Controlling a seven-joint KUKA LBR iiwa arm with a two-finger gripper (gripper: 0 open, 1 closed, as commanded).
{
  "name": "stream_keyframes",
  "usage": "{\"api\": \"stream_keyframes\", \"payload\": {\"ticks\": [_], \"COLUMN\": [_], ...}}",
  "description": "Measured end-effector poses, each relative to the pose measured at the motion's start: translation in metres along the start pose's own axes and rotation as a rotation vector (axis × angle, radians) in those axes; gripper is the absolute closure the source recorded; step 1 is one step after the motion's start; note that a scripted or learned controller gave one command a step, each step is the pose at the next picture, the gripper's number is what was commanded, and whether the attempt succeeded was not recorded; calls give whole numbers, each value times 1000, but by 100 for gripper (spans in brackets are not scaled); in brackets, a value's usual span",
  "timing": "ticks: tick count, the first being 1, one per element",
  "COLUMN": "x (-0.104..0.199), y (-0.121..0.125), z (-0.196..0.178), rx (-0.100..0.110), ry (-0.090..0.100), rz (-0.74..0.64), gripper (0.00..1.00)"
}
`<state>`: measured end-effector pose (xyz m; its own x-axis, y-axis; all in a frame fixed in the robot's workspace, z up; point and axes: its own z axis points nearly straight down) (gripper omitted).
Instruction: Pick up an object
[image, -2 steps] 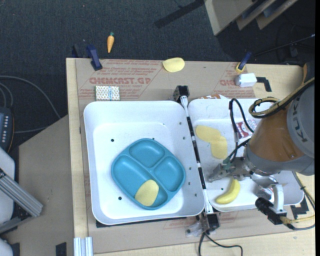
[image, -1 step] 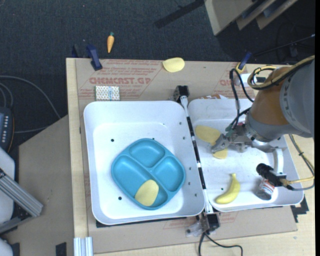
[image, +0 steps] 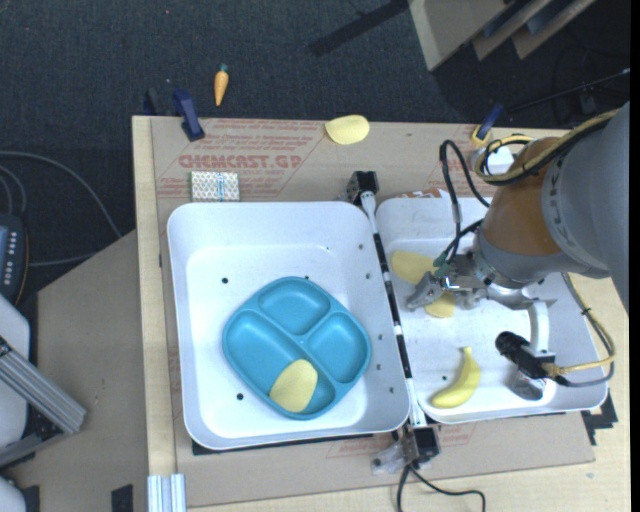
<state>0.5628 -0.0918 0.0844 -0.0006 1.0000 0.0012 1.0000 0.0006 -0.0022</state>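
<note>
While arm reaches over right bin (image: 560, 400), tool (image: 437, 290) low beside yellow pieces (image: 412, 266), grip unclear

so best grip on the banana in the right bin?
Judging by its pose, take the banana across its thicker middle, coming straight down. It lies flat and curved on the right bin floor, clear of the gripper, with free space on both sides.

One fixed overhead camera looks down slantwise on both bins (image: 190, 300).
</note>
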Motion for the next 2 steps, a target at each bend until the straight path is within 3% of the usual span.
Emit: {"api": "stream_keyframes", "payload": {"ticks": [1, 2], "x": [-8, -24], "y": [-12, -84], "z": [0, -10], "rx": [0, 0], "ry": [-1, -1], "rz": [1, 2], "gripper": [0, 0]}}
